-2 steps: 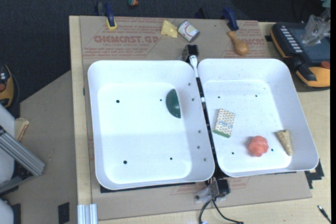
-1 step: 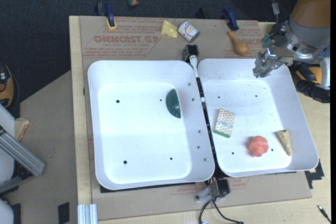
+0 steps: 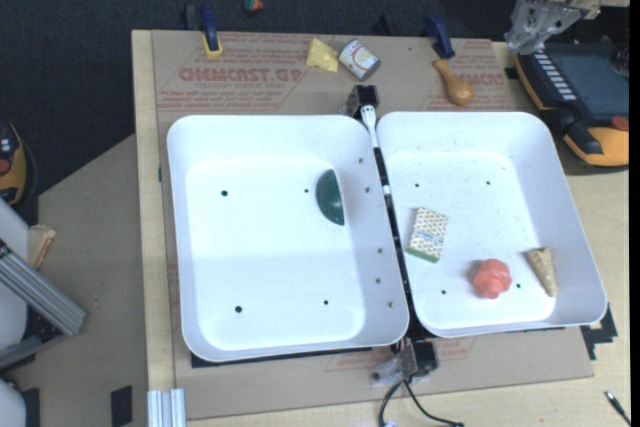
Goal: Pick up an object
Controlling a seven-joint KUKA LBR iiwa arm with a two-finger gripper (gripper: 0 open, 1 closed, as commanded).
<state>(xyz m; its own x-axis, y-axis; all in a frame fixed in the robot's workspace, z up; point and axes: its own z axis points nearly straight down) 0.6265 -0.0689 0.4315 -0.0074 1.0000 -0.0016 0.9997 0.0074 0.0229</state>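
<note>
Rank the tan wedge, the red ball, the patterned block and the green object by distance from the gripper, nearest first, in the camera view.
Gripper sits at the upper right, beyond the bins.
1. Tan wedge, right bin, near its right wall.
2. Patterned block and red ball, right bin: too close to call.
3. Green object, left bin, right side.

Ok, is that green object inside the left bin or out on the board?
Inside. The green object lies on the floor of the left bin, near its right wall, within the white rim.
</note>
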